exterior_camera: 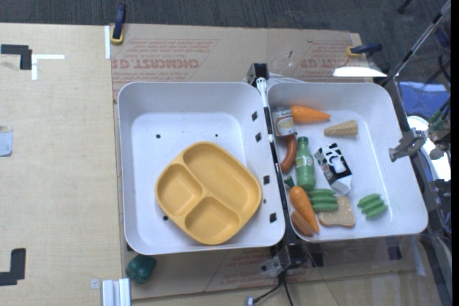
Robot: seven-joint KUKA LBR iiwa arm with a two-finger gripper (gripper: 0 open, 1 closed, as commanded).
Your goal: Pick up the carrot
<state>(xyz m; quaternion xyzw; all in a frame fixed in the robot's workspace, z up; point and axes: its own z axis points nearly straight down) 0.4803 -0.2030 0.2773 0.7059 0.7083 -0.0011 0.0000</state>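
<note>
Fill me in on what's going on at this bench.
Nothing is being handled at this moment. The job is to pick up a carrot, and two lie untouched in the right bin among other toy food: one carrot near the far wall, another carrot near the front beside a green bottle. The left bin holds a yellow divided plate.

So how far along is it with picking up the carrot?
Nothing looks done yet. Two carrots lie in the right bin: one carrot near the far wall, another carrot beside the green bottle. Nothing is in hand. Reaching, gripping and lifting are all left.
</note>
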